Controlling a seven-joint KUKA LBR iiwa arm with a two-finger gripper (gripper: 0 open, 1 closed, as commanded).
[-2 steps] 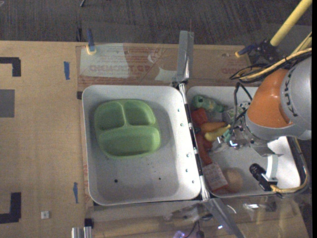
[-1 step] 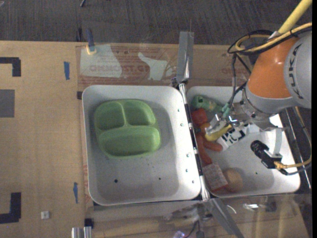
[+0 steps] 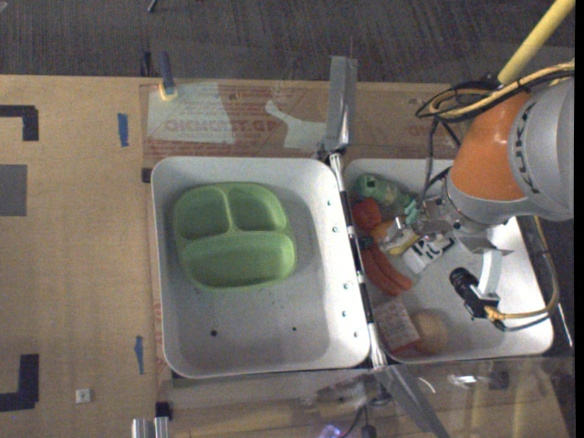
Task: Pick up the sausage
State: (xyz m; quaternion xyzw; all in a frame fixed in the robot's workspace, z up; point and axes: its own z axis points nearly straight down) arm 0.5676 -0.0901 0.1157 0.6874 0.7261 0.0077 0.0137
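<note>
1. Reaching in from the right of the frame, the arm hangs its wrist over the right bin, so the gripper sits low above the cluster of food at that bin's left side.
2. Whether the tool is clenched or released cannot be told; its tip is a small, cluttered shape among the items, and nothing is clearly seen in its grasp.
3. The sausage, a long reddish-orange piece, lies slantwise at centre right of the frame, close to the divider between the 2 bins, just below and left of the gripper.
4. A red round item and a green item crowd the bin's upper left, likely why the approach looks tight.
5. A pale round item and a flat packet rest lower in the same bin.
6. The left bin bears a green divided plate, well apart from the work.
</note>
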